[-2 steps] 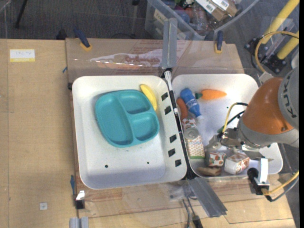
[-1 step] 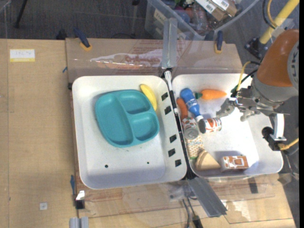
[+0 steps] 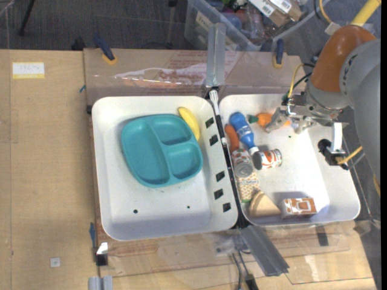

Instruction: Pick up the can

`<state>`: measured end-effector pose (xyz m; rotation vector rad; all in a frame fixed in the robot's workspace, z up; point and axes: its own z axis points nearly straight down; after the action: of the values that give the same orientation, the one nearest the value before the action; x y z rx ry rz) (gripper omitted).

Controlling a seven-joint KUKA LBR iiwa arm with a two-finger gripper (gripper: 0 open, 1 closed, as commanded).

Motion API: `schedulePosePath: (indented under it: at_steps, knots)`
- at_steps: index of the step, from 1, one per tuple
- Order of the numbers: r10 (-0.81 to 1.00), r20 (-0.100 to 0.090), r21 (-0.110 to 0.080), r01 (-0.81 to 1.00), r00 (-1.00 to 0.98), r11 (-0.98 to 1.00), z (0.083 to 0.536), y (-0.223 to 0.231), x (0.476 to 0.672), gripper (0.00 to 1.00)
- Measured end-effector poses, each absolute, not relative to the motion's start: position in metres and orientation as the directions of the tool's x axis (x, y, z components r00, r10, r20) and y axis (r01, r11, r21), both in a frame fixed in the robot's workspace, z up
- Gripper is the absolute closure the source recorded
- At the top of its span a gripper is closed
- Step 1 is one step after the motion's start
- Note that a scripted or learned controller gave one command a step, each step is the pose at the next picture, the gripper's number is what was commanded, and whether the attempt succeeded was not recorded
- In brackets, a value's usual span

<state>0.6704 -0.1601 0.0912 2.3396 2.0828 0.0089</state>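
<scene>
Where the can lies: on its side in the right bin (image 3: 338, 186), near the middle, the can (image 3: 268, 159) showing red and white, its one end toward the divider between the bins.
Beside the can: touching or just beside a second small tin (image 3: 242, 161) at its left; blue bottle (image 3: 243, 130) just above, slanted, white cap toward the can.
Gripper: at the upper part of the right bin, gripper (image 3: 289, 121) well apart from the can, up and to its right.
Fingers: state cannot be told; too small and cluttered to read as spread or pressed together.
Near the gripper: small orange item (image 3: 264, 119) just to its left, contact unclear.
Arm: grey, orange band (image 3: 340, 56) above the wrist, reaching over the right rim.
Lower right bin: tan wedge (image 3: 262, 204) and orange-and-white box (image 3: 300, 206) side by side near the front wall.
Left bin (image 3: 157, 216): teal divided plate (image 3: 161, 149) in the middle; yellow banana (image 3: 189, 121) at the plate's upper right edge.
Counter (image 3: 42, 180): wooden, bearing both bins.
Behind the counter: clear tub (image 3: 254, 11) of mixed items.
</scene>
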Motion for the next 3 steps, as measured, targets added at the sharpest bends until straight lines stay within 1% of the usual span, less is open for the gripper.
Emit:
schedulePosePath:
  at_steps: [1,2,3]
  knots:
    - [0.968,0.002,0.012,0.967,0.253,-0.253,0.091,-0.094,0.603,0.0]
    - [0.967,0.0,0.016,0.967,0.255,-0.255,0.102,-0.096,0.604,1.0]
    - [0.967,0.0,0.015,0.967,0.255,-0.255,0.102,-0.096,0.603,0.0]
